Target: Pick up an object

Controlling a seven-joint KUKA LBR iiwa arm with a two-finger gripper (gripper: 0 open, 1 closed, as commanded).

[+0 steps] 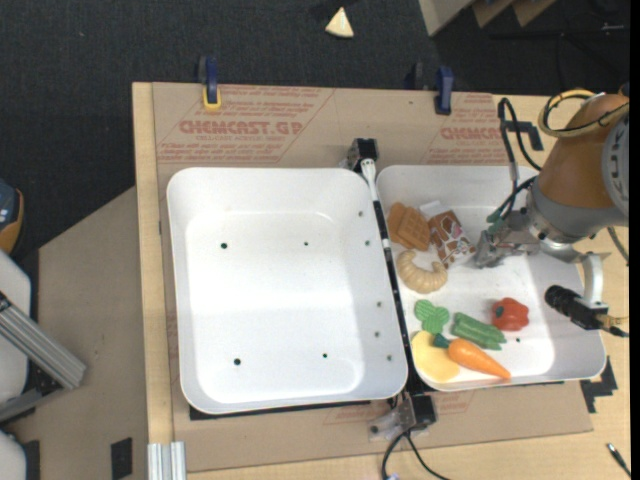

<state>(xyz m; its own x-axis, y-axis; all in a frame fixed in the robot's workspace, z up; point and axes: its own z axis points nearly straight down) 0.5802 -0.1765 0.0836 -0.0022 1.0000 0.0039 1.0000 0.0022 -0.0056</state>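
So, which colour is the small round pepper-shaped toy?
Red pepper-shaped toy, green stem; camera view shows it.

A single fixed camera sits high above the bench (300, 108) and looks down at a slant, far enough off to take in both white bins whole, the left bin (190, 268) and the right bin (570, 353), along with the dark floor (100, 28) past the far edge; the far side of the bench lies toward the top of the picture and the near side toward the bottom. The arm (585, 168) enters from the right edge, cut off by the frame.
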